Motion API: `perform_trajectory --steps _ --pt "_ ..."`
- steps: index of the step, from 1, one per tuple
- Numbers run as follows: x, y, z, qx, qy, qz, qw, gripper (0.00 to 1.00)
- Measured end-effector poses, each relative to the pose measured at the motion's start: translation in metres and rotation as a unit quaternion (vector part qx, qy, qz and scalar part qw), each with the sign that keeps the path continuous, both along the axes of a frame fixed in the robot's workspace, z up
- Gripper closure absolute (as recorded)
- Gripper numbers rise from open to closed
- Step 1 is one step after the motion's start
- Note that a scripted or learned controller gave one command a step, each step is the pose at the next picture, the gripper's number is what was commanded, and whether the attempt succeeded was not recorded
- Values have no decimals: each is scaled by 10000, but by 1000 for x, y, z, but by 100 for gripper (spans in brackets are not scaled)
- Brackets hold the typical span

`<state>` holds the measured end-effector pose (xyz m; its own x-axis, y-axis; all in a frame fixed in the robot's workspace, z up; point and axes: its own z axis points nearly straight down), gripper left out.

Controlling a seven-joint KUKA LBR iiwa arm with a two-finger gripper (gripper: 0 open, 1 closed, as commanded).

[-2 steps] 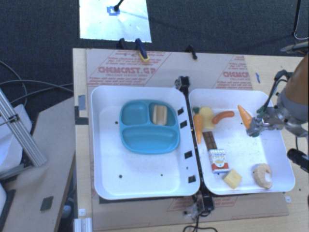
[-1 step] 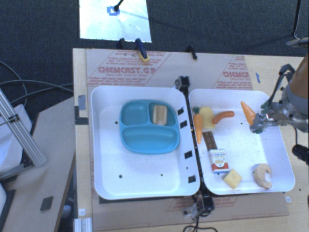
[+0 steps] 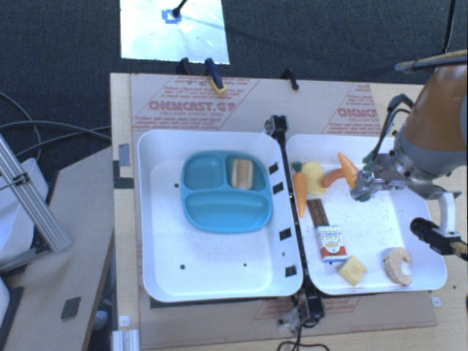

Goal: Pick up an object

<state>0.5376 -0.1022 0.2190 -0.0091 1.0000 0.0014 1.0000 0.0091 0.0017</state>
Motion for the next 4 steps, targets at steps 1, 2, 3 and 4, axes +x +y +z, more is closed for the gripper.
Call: perform_trajectory --steps 1,2,3,4 --pt "25 58 0 3 -8 11 10000 100" --pt "18 39 2 -7 3 -43 10000 100" --pt "29 46 4 -3 -5 -21 10000 100" --pt "10 53 11 -2 6 -18 10000 100"
